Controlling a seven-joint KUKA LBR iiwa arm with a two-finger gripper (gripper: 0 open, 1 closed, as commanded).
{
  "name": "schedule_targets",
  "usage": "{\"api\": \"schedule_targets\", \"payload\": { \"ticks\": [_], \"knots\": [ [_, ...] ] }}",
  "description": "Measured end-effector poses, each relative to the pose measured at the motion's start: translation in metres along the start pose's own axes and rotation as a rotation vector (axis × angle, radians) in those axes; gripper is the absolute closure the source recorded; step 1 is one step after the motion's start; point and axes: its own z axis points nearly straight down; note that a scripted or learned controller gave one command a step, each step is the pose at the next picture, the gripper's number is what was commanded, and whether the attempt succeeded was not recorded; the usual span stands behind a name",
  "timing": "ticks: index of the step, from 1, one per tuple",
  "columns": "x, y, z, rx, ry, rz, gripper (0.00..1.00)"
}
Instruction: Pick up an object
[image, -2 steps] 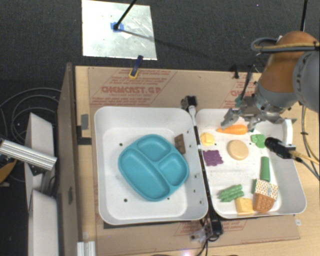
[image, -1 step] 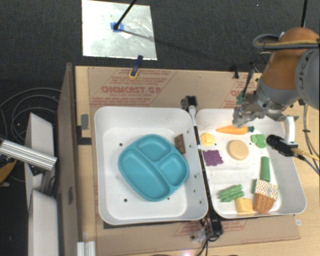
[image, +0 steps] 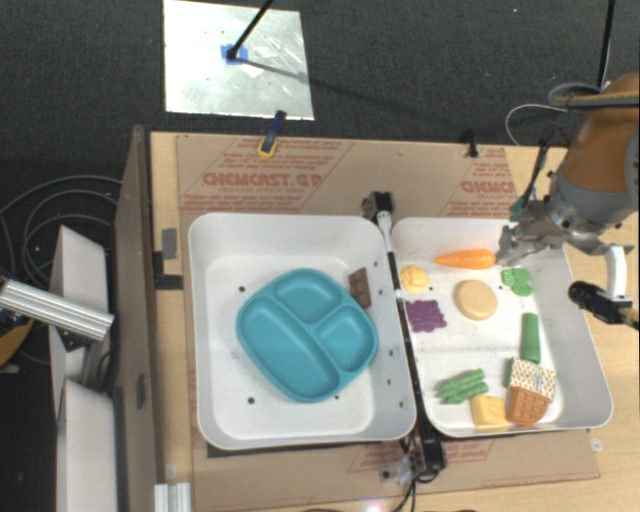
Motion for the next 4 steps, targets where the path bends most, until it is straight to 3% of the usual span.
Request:
{"api": "schedule_targets", "payload": {
  "ticks": [1, 2, 3, 4],
  "knots": [
    [0.004, 0.001, 0.0, -0.001, 0.002, -0.005, 0.0],
    [0.0, -0.006, 0.076, 0.005, 0.003, -0.004, 0.0],
    [0.001, 0.054, 0.085, -0.006, 0.002, -0.009, 0.0],
    [-0.004, 0.057, 0.066, -0.019, -0.008, -0.01, 1.0]
  ]
}}
